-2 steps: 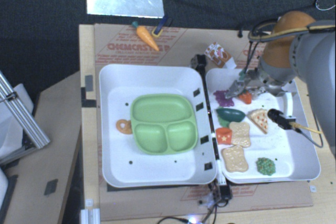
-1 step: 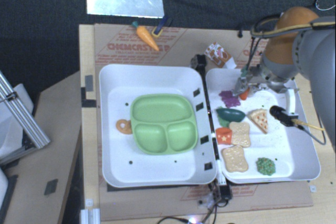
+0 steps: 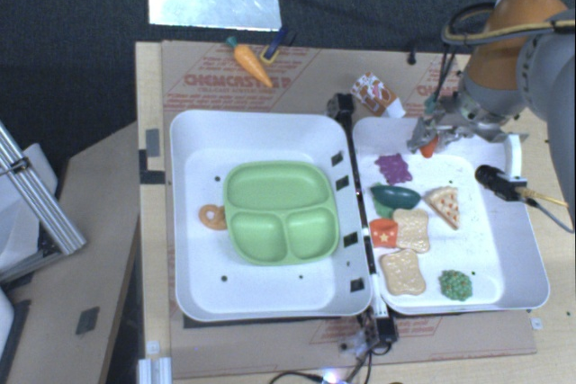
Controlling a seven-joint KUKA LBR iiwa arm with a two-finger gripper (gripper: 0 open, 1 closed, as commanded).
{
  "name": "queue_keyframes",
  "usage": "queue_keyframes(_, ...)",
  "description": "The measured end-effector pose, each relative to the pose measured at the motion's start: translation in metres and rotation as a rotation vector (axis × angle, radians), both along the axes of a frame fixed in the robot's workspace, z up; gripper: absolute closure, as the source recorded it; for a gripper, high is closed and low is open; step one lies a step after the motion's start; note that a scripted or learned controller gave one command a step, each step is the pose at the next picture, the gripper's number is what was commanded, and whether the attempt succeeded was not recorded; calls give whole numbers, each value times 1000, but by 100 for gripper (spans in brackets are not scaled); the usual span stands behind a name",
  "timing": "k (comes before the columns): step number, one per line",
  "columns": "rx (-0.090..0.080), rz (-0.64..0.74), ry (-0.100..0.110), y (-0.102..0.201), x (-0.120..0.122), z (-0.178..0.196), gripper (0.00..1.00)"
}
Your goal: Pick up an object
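camera view: two bins [image 3: 193, 193], one gripper [image 3: 426, 142]

Glossy white plastic bins [image 3: 270, 126], matt green plastic tray [image 3: 279, 216]

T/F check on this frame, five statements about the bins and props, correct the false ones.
1. The green three-compartment plastic tray lies in the left white bin. True.
2. The orange toy carrot lies inside the right white bin. False: it lies on the cardboard behind the left bin.
3. The small tan pretzel sits in a compartment of the tray. False: it lies on the bin floor beside the tray's left edge.
4. The purple toy grape bunch lies in the right bin. True.
5. The gripper hovers over the left bin. False: it is at the far end of the right bin.
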State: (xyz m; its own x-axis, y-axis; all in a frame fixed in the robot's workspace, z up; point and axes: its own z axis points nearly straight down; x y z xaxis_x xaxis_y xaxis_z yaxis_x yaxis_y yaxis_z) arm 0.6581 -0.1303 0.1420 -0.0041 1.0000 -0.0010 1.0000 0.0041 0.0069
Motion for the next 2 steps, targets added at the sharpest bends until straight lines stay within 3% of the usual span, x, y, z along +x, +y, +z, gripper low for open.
queue_keyframes(1,0,2,-2,3,-3,63,100)
queue_keyframes(2,0,2,1,3,-2,84,100)
